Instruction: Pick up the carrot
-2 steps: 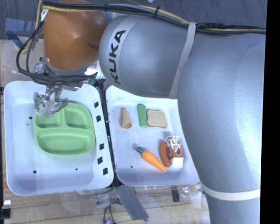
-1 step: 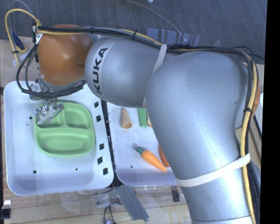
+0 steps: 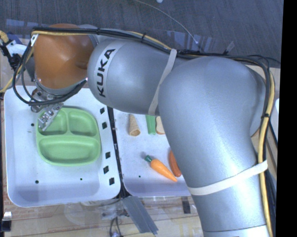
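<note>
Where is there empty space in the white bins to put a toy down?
Left bin: bare floor in front of the green tray, along the near wall. Right bin: a bare patch between the divider and the carrot. It is crowded behind the carrot, where the cone, green stick and arm sit.

— What do you see around the rig?
— I see dark grey carpet-like floor [image 3: 94, 9] beyond the bench's far edge, and pale wooden bench planks [image 3: 169, 221] along its near edge, evenly lit.
</note>
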Controlling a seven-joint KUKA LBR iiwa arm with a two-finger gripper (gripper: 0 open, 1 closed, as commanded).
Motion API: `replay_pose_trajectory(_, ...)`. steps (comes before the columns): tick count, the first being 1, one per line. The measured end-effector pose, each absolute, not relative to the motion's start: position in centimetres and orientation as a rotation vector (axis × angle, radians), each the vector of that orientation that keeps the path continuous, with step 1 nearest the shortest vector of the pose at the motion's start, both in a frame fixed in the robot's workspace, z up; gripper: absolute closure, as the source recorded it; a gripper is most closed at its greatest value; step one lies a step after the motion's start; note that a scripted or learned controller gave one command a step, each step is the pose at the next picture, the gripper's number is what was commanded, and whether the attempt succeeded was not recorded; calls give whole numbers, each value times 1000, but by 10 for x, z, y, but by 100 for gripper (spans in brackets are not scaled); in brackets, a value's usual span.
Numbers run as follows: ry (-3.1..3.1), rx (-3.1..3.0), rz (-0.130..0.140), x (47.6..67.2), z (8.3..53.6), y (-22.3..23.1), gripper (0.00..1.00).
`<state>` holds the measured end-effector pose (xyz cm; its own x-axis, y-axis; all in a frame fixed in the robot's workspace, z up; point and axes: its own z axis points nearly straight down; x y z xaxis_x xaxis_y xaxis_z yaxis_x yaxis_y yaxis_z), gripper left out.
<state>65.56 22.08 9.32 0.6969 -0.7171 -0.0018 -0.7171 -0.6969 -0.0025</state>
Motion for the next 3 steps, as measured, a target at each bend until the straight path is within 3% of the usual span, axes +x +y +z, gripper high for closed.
replay_pose_trajectory(2,1219,-2886,7,656,114,224,100)
replay_pose_trajectory(3,631,-3077,6,655,91,220,100)
